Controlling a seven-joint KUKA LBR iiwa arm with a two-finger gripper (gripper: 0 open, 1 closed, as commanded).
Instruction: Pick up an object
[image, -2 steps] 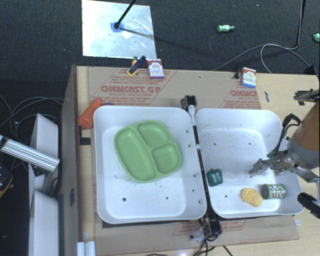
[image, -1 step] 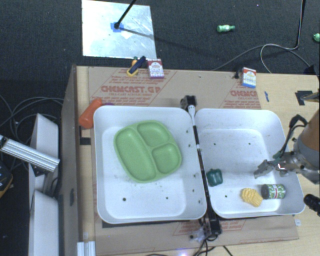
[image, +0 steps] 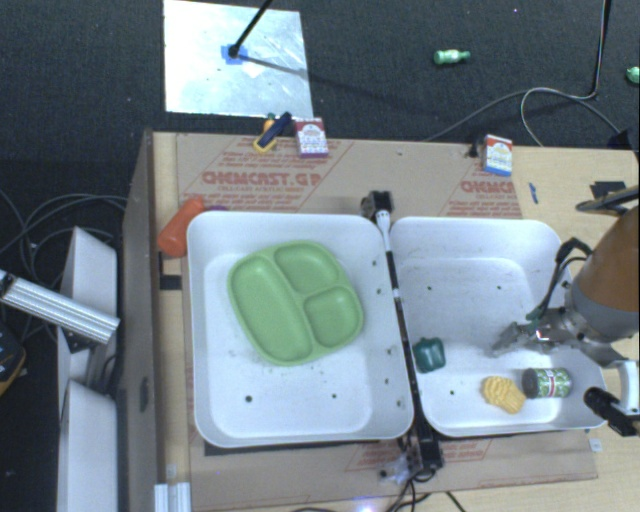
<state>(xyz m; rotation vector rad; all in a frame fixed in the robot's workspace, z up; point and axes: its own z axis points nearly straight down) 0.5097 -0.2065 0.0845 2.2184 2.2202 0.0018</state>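
Observation:
Three small things lie in the right bin (image: 470, 260). A dark green pepper-like piece (image: 429, 354) sits by the bin's left wall. A yellow lumpy piece (image: 503, 392) lies near the front edge, and a small green-labelled can (image: 547, 382) lies on its side just to its right. My gripper (image: 523, 336) hangs low over the bin floor, a little above and behind the can and the yellow piece, with nothing seen in it. The arm (image: 605, 290) comes in from the right edge.
The left bin (image: 215, 400) holds a light green divided plate (image: 295, 300). An orange item (image: 180, 226) lies outside its far left corner. Two small cartons (image: 312, 137) (image: 497, 155) and a yellow-black tool (image: 271, 131) rest on the board behind the bins.

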